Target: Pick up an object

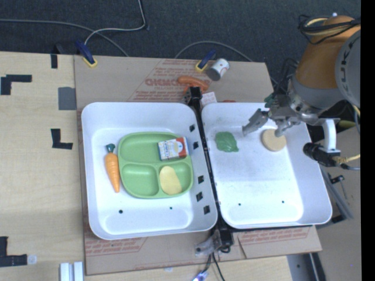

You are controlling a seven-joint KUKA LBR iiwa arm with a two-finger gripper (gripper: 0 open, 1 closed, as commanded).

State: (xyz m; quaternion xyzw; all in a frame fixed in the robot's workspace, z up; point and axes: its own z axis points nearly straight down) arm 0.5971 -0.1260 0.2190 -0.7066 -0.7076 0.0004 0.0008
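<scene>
While tool (pixel 267 126) hung spread over rt bin (pixel 258 215), carrot (pixel 112 170) lay lengthwise, leafy end toward bin's far rim.

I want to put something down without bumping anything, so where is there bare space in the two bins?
Right bin: the whole near half, below the green piece and tan disc, is bare. Left bin: a strip along the near edge below the green tray. Crowded around the gripper and beside the carrot.

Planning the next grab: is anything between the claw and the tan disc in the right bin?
Nothing visible does. The claw hovers just above the tan disc, with bare bin floor around it; the green piece lies apart, further left.
</scene>
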